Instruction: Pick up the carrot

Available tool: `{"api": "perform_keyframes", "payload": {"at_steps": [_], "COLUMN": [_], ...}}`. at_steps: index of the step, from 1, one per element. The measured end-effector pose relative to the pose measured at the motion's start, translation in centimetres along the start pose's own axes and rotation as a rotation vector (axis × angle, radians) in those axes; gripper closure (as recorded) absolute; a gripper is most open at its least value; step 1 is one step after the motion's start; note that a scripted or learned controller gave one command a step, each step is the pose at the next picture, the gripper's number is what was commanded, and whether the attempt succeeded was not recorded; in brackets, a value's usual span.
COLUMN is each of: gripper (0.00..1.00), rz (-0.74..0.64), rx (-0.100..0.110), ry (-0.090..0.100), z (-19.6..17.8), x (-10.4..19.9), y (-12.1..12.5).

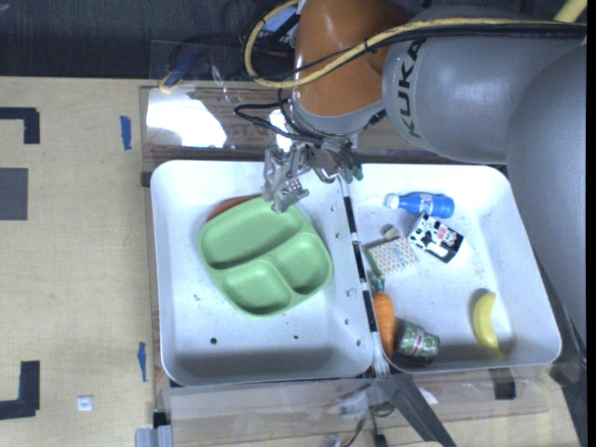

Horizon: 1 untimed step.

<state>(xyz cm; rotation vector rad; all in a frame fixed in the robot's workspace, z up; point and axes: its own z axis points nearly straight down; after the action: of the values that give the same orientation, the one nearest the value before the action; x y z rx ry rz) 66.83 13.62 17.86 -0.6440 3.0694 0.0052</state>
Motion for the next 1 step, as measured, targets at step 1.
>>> {"api": "perform_keyframes", "payload": {"at_steps": [1], "gripper": [1.0], "rz": [0.088], "rx": [0.001], "ry": [0.0], "z": [-9.68], "x": [1.1], "y": [-2.73]}}
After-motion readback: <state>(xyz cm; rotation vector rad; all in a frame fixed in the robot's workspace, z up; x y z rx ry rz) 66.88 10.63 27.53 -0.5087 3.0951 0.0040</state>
